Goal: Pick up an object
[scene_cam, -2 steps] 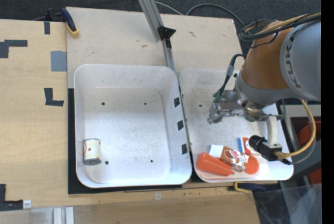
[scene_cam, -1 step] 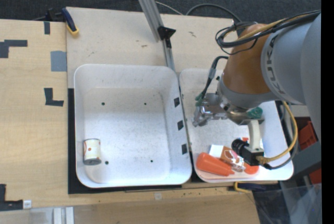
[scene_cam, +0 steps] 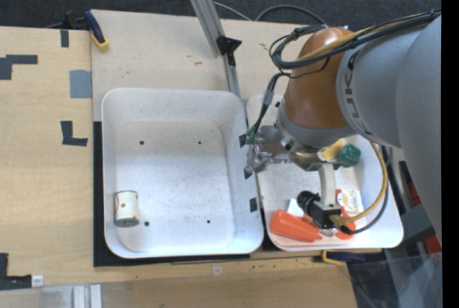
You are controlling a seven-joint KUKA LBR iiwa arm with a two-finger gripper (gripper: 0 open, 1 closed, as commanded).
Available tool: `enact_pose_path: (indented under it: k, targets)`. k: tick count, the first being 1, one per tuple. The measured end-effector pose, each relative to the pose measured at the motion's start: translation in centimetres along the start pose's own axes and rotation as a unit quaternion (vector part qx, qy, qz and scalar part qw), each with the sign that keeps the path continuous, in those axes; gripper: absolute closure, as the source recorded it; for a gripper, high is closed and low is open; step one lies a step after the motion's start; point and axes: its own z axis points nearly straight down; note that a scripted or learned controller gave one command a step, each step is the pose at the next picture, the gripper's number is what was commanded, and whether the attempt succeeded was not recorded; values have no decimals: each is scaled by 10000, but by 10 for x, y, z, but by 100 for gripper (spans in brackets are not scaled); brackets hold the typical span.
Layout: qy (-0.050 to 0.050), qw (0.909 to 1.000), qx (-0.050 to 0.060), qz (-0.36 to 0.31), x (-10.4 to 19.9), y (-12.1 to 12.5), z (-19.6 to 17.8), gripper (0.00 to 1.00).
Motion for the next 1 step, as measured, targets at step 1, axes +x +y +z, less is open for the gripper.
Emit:
enact_pose_path:
  k: [1]
  targets:
    - [-2, 10000, 10, -4, 54, -13, 4, 100]
